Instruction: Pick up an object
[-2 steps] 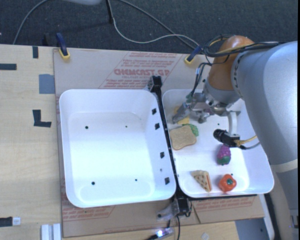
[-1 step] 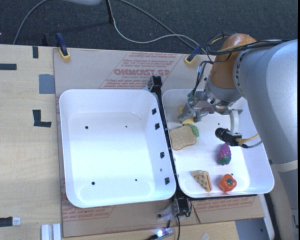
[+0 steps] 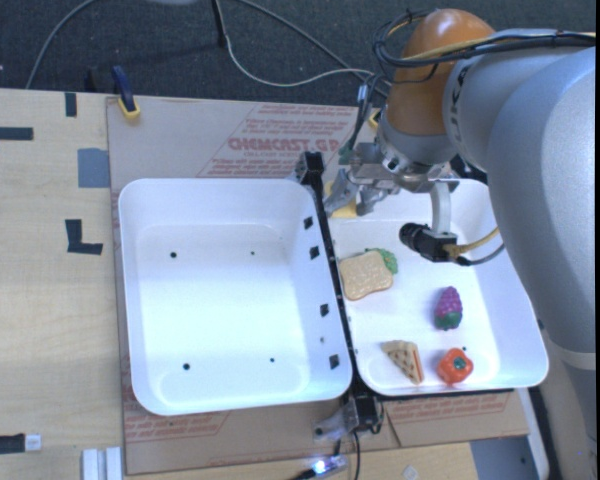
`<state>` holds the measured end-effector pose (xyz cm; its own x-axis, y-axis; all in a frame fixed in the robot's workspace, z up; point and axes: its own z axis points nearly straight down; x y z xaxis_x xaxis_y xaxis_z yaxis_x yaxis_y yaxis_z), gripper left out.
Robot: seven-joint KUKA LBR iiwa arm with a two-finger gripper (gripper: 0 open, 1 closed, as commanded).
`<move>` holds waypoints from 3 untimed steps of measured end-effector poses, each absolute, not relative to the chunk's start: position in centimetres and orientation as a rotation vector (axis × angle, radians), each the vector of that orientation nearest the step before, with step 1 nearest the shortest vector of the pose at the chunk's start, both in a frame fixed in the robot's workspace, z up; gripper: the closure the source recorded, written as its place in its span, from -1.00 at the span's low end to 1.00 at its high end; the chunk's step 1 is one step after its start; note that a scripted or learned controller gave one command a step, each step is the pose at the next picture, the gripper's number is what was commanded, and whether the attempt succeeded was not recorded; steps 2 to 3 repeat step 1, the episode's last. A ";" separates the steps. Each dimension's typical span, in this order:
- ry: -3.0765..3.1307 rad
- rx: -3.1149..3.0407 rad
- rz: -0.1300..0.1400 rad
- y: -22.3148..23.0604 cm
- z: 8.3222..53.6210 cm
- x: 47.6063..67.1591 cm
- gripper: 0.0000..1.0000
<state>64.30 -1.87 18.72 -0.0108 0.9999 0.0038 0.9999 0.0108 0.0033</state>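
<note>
Toy food lies in the right bin [image 3: 525, 353] on the desk [image 3: 40, 268], beside the left bin [image 3: 140, 228]. Going left to right: a sandwich [image 3: 366, 274] close to the dividing wall, a wedge-shaped slice [image 3: 405, 360] near the front edge, a purple grape bunch [image 3: 448, 307], and a red tomato-like piece [image 3: 456, 366] at the front right corner. The gripper [image 3: 365, 190] hangs over the bin's back left corner, above something yellow; its state cannot be told.

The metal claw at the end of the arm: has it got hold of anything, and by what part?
It cannot be told. The gripper sits at the far corner of the right bin, beside something yellow, with no visible hold.
</note>
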 end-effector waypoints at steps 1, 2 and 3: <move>-2.226 -2.208 0.006 4.3 18.0 63.7 1.00; -2.226 -2.208 0.006 4.3 18.0 63.7 1.00; -2.226 -2.208 0.006 4.3 18.0 63.7 1.00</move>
